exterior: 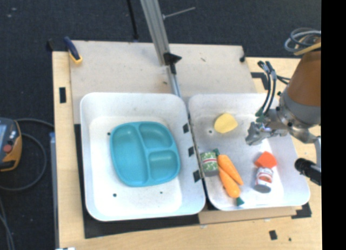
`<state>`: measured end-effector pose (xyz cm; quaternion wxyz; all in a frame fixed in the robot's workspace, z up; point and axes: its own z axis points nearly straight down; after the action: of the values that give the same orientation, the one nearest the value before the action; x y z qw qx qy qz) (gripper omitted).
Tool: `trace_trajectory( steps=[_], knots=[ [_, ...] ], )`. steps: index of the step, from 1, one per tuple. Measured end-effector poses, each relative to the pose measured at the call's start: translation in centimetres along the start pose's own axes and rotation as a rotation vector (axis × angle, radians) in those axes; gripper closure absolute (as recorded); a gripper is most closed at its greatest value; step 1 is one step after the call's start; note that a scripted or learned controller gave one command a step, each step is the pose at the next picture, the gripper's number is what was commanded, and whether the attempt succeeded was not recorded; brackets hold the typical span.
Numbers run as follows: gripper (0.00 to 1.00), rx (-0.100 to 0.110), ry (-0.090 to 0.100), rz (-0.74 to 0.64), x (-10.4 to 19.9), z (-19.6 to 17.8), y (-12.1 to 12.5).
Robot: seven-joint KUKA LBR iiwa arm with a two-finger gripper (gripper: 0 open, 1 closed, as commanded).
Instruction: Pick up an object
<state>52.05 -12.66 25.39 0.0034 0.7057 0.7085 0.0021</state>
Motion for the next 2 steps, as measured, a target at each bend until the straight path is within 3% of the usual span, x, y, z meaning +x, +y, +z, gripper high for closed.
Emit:
trace_trajectory(
  steps=[1, 2],
  knots=[
    [1.00, 0.001, 0.000, 0.000, -0.1, -4.2, 0.2],
    [1.00, 0.008, 0.002, -0.002, 4.4, -2.3, 1.8]
  ],
)
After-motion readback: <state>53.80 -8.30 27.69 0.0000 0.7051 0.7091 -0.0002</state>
